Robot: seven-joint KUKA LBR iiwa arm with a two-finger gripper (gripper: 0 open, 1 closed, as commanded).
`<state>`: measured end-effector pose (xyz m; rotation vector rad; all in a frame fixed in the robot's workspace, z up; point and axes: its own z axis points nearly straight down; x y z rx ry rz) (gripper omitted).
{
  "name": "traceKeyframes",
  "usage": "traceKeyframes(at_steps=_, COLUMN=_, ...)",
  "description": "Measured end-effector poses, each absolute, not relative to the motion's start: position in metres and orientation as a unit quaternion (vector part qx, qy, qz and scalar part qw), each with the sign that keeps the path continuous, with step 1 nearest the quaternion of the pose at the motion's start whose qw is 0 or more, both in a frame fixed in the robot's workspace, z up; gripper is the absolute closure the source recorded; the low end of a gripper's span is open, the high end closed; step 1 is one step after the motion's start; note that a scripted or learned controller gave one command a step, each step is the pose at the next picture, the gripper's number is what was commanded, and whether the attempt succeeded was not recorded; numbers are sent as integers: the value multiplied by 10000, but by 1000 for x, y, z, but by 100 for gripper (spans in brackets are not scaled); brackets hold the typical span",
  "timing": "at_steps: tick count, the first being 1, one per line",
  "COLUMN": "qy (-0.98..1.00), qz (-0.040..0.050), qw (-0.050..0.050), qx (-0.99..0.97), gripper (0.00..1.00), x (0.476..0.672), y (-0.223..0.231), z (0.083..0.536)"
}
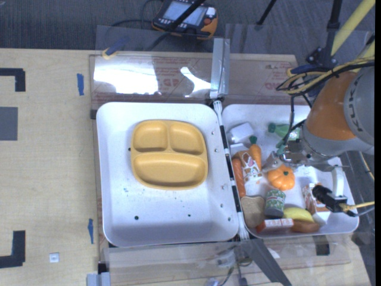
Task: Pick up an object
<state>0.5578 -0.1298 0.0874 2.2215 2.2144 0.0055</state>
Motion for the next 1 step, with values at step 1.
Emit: traceKeyframes(at_steps=1, qy=6646, qz=-3, qw=-3, qx=7472, gripper=100, x=558, y=-46, z=194)
